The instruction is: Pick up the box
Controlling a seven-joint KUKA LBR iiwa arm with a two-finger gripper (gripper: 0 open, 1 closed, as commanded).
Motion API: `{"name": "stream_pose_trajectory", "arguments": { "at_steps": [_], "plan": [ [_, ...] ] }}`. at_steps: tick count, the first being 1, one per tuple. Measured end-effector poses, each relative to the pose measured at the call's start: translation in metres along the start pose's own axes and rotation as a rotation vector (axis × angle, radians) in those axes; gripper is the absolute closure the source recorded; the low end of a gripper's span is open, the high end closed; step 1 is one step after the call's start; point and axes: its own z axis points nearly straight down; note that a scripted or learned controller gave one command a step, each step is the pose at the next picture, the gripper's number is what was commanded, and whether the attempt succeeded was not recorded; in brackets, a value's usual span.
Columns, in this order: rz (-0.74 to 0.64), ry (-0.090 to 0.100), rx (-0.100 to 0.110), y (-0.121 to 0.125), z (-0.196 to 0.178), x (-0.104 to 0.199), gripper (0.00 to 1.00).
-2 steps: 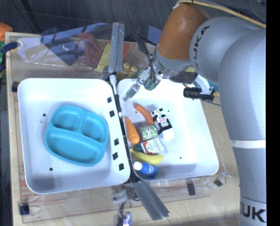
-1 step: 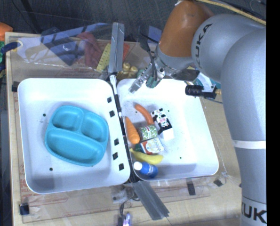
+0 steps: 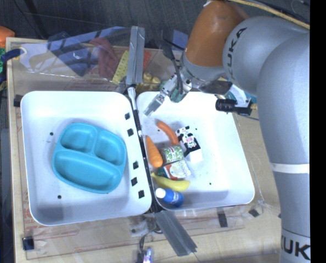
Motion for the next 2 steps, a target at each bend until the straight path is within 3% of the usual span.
{"name": "stream_pose_trajectory", "arguments": {
  "at_steps": [1, 2],
  "plan": [
    [-0.004, -0.005, -0.002, 0.0007, -0.0108, -0.0011, 1.00],
    [-0.004, -0.005, -0.002, 0.0008, -0.0107, -0.0010, 0.00]
  ]
}}
